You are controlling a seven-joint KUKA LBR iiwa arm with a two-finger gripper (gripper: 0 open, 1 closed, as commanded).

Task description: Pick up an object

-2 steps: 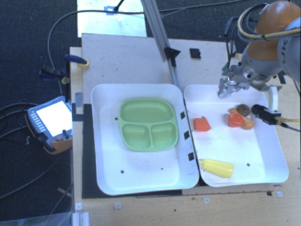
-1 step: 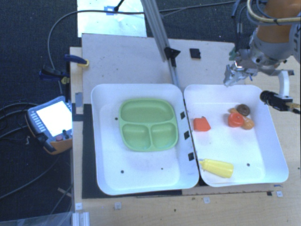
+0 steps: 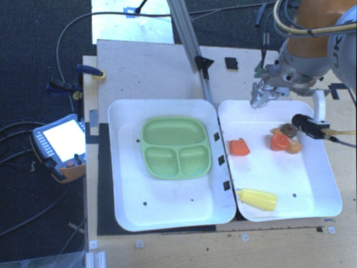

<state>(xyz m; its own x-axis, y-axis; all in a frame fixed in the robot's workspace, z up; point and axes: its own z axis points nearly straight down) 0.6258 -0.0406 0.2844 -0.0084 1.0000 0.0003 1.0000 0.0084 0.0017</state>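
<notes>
Reading my feed from the left, I see the left bin [image 3: 167,211] carrying a green divided plate [image 3: 177,148]. Across the seam, the right bin [image 3: 318,202] holds an orange-red block [image 3: 239,147] near its left wall, a yellow bottle-shaped toy [image 3: 257,199] lying toward the front, and a red and brown cluster of small toys [image 3: 285,139] further right. My gripper [image 3: 260,99] hangs above that bin's back-left rim, apart from all the toys, with nothing between its fingers; whether they are spread or pressed together I cannot tell
</notes>
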